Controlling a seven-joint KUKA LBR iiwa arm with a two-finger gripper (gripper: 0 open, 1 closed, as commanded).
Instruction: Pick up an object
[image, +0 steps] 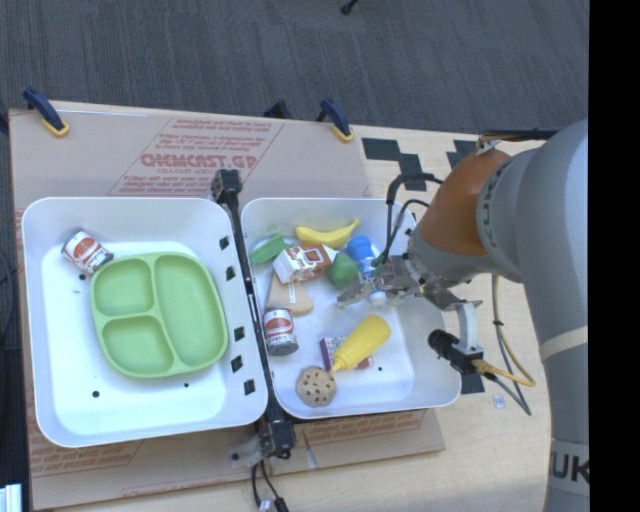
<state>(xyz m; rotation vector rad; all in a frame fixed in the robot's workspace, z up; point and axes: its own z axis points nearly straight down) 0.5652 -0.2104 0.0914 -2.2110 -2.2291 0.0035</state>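
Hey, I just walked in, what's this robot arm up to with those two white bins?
A grey robot arm reaches in from the right over the right bin, which holds toy food: a banana, a yellow squeeze bottle, a cookie, a small can and a few other pieces. Its claw sits low among the items near the bin's middle, by a blue piece. Nothing is visibly lifted yet. The left bin holds a green divided plate and another can.

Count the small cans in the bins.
2. One can lies in the left bin's back-left corner; another can stands at the right bin's left edge. Others may be hidden.
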